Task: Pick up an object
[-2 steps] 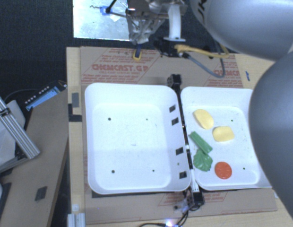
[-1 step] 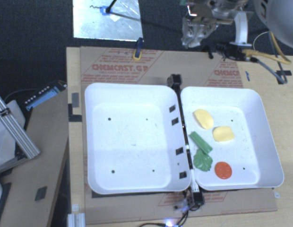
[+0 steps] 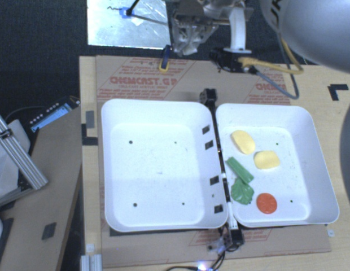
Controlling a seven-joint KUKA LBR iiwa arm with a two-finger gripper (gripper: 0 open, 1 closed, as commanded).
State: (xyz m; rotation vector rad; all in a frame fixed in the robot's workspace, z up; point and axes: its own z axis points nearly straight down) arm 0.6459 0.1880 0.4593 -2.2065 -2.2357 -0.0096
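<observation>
Below the camera, two shallow white bins sit side by side on a brown board. The left bin [image 3: 124, 208] has a bare white floor marked by a few small dark dots. The right bin [image 3: 310, 151] holds four small objects grouped toward its left half. Farthest back lies a pale yellow oval piece [image 3: 243, 141]. Just right of it and slightly nearer lies a second yellow piece [image 3: 267, 160], more squared in shape, close to the first but apart from it. Nearer and to the left, a green leafy piece [image 3: 240, 180] stretches along the bin's left wall. Immediately right of its near end rests a round orange-red disc [image 3: 267, 203], close beside the green piece.

The gripper [image 3: 185, 41] hangs beyond the far edge of the bins, above the board and well apart from all four objects. Whether it is open or closed cannot be told. Nothing visible is in its grasp.
</observation>
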